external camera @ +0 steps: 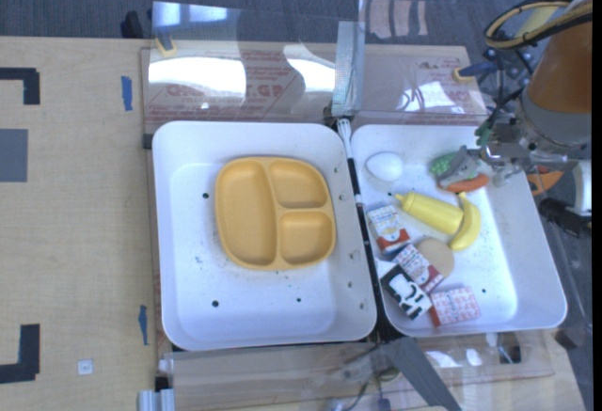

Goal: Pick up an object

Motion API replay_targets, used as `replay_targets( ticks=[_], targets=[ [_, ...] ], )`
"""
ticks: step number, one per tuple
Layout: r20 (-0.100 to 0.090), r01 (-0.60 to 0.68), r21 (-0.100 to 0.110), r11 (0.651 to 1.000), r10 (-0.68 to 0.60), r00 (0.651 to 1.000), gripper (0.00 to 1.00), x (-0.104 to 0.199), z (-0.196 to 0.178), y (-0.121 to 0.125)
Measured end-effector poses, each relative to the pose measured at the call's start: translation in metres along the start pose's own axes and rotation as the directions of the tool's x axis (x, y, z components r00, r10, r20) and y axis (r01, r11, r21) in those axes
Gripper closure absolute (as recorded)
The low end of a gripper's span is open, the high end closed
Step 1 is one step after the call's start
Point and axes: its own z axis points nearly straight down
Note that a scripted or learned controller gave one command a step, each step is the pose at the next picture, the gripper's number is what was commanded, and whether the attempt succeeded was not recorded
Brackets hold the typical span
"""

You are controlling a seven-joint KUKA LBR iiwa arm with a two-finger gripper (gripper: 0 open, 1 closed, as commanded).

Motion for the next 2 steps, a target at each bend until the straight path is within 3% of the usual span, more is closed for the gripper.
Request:
replay_targets(
  ticks=[1,2],
  targets=[
    [0.005,-0.212,-0.029,0.977,0.212,0.977,0.0,0.012,0.097,-0.04],
    [0.001,-0.236,-0.005,0.972,0.236,0.972,0.0,0.013,0.088,0.01]
  ],
)
